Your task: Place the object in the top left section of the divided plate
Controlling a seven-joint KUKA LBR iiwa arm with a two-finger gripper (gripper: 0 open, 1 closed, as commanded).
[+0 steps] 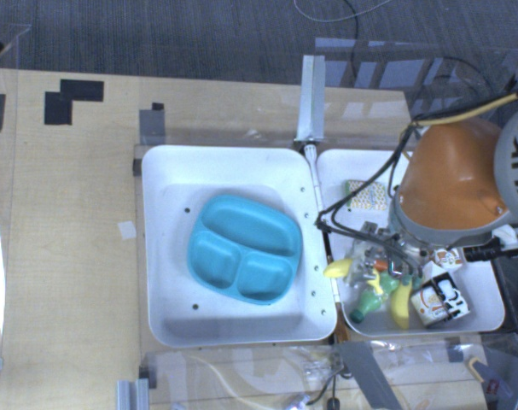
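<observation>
Pale wooden bench carries 2 white bins side by side. Its left bin holds the blue divided plate, which has 3 sections and lies flat near the middle. Its right bin holds a small pile: a yellow banana-shaped piece, a green item, a second yellow piece, a white carton with black print, and a dotted card further back. The arm hangs over this bin, with the gripper low among the pile, close to the green item. Whether it is open or closed, I cannot tell. All loose items lie in the right bin, well apart from the plate.
</observation>
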